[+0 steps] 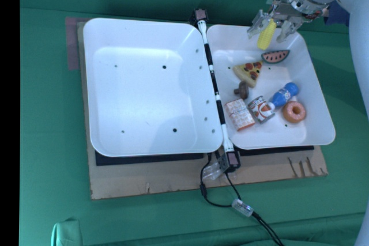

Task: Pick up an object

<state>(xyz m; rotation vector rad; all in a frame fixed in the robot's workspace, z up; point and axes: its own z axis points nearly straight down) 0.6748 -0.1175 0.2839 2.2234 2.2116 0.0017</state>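
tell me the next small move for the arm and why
Probably a straight lift. The yellow corn cob sits between the fingers of the gripper above the right bin's far edge, apparently already clear of the floor. Raising it further would confirm the grasp holds, away from the watermelon slice just below.

left bin [144, 86]: open floor | right bin [311, 124]: toys crowd centre | divider rail [212, 75] between

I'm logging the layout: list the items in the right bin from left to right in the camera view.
Cracker box → mushroom → pizza slice → can → corn cob, between the fingers of the gripper → blue bottle → donut. The watermelon slice overlaps these in column, so it is left out.
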